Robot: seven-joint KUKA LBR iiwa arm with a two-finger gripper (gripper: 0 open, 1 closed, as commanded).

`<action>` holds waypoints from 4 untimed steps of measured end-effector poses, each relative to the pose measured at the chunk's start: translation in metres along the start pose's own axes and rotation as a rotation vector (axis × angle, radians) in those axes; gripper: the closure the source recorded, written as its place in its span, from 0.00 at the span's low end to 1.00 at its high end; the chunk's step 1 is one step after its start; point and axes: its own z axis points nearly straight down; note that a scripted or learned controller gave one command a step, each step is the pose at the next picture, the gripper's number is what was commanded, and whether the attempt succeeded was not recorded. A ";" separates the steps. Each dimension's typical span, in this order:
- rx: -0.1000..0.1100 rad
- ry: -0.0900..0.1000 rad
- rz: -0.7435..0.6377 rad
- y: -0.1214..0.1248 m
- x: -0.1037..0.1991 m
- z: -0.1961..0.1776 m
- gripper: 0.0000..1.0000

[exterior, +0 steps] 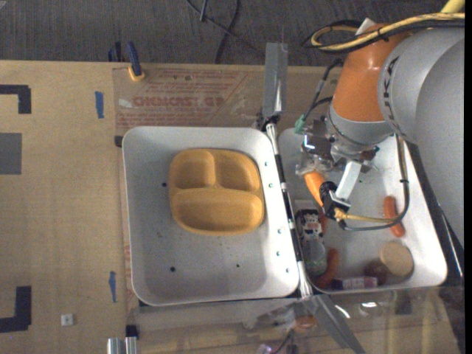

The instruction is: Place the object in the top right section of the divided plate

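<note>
With what looks like a carrot (pixel 316 186) seemingly grasped in the jaws (pixel 321 185) over the right bin (pixel 431 268), it should be lifted clear before being carried left to the yellow divided plate (pixel 216 191)

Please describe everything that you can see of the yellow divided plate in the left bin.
The divided plate is mustard yellow, with a matte look like plastic or silicone, and a rounded-square outline. Raised ridges split it into three sections: two smaller ones at the top, side by side, and one wide one below. All three look bare. It lies flat and right side up on the floor of the left bin, towards the bin's upper middle, apart from the walls. Nothing touches it except the bin floor.
</note>
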 end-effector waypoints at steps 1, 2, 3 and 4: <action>-0.003 0.001 -0.025 0.021 0.066 0.000 1.00; -0.001 0.001 -0.017 0.001 0.136 0.015 1.00; -0.001 0.000 -0.250 0.020 0.050 -0.001 1.00; -0.007 0.000 -0.674 0.023 0.076 -0.001 1.00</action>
